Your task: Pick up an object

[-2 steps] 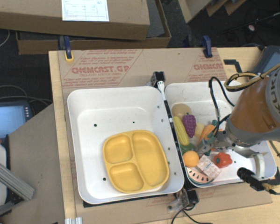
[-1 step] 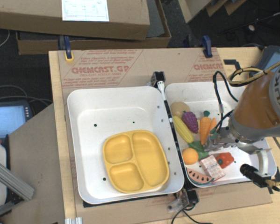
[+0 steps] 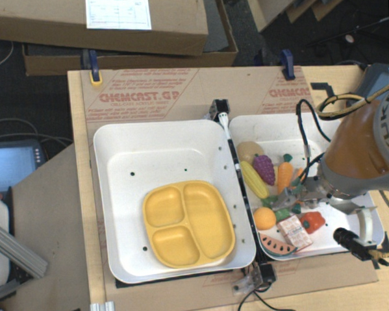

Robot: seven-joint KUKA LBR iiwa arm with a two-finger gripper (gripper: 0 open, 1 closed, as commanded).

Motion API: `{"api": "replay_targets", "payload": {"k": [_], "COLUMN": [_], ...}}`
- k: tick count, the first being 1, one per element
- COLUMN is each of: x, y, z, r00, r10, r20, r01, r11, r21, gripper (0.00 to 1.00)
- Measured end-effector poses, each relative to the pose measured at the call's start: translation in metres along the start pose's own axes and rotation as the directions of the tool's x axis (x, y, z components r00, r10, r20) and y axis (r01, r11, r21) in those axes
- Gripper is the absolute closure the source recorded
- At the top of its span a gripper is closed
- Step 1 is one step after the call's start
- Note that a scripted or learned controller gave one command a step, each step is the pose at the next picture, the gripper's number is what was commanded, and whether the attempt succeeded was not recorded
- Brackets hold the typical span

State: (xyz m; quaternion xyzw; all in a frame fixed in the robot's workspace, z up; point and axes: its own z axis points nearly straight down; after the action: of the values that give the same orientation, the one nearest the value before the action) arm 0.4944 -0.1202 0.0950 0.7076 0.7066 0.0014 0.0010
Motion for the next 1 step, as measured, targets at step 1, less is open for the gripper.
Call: {"api": "replay_targets", "payload": {"k": [1], "x": [-0.0001], "y": [0.0004], "z": [-0.0101], "r00": [1.000], "r10": [0.001], "r20": [0.001], "r01": [-0.001], "r11": [1.000], "r21": [-0.002], "gripper": [1.00]}}
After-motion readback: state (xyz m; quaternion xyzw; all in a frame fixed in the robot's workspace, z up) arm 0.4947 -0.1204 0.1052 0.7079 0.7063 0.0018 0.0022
